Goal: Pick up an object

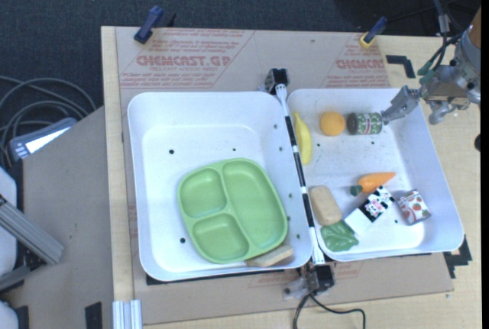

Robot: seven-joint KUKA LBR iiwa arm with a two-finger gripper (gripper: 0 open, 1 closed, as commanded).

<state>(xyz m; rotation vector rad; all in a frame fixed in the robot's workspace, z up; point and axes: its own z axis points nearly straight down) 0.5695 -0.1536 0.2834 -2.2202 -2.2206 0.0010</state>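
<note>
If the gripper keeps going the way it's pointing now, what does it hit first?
Most likely the small green can lying in the right bin. The gripper points left and down toward it, with the orange ball just beyond. Height above the can is unclear from this slanted view.

A wooden bench top [191,53], printed with red lettering, carries two shallow white bins side by side, their inner rims touching. The left bin [153,129] sits toward 9 o'clock, the right bin [435,167] toward 3 o'clock. A blue clamp [148,24] grips the bench edge at about 11 o'clock, and a yellow-and-blue clamp [373,31] at 1 o'clock.
</note>
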